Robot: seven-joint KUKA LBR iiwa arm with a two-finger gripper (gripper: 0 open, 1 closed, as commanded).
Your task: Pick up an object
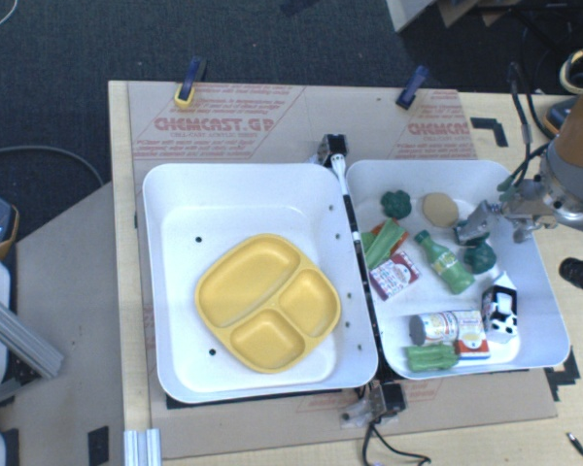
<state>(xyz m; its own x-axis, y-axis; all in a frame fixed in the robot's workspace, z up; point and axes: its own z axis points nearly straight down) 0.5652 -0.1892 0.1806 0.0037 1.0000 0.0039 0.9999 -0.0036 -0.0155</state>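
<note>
Two white bins (pixel 165 202) sit on a clamped cardboard-covered bench (pixel 272 124) above dark carpet (pixel 78 27).

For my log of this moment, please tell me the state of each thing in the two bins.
Yellow tray: flat in the left bin, holding nothing.
Green bottle: lying on its side.
Can: lying on its side.
Cow toy: lying near the right wall.
Gripper: low over the right bin.
</note>
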